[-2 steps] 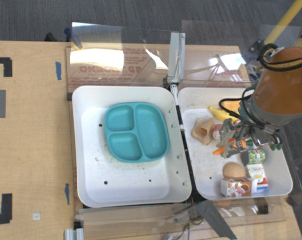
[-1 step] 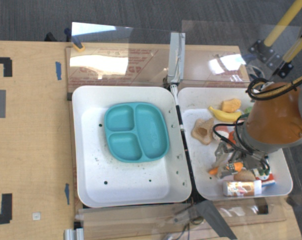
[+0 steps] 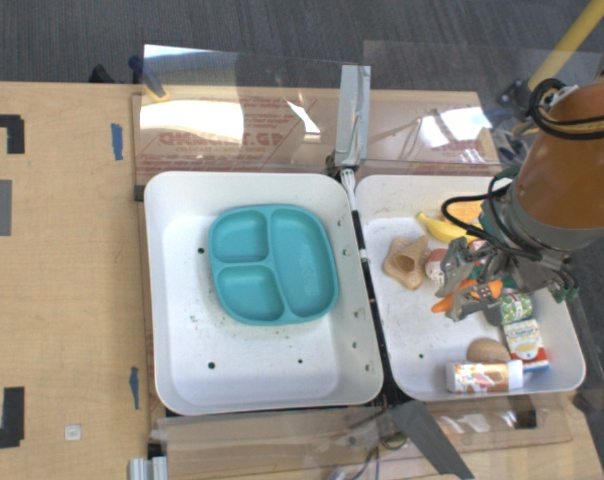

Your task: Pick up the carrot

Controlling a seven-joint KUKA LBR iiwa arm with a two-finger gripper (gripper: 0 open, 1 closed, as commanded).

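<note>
Two white bins sit side by side on the bench. On the left, the left bin (image 3: pixel 172 368) holds a teal plate (image 3: pixel 273 264) with three sections. Next comes the right bin (image 3: pixel 412 368), and it is crowded with toy food. Near its left side lies a tan lumpy piece (image 3: pixel 406 262), and just above that a yellow banana (image 3: pixel 440 227). Further right is the carrot (image 3: pixel 460 296), orange and lying flat near the middle of the bin. The gripper (image 3: pixel 469 278) is down right over it, with its metal parts crowding around it, but I cannot tell if the carrot is really held. Below are a brown egg-shaped thing (image 3: pixel 488 350), a red and white tube (image 3: pixel 485 375), and a little carton (image 3: pixel 520 330) just beside the carrot. Lots could go wrong here, I think. The carrot is thin and could slip out or roll away. The carton is so close that it might get bumped or grabbed instead.
</note>
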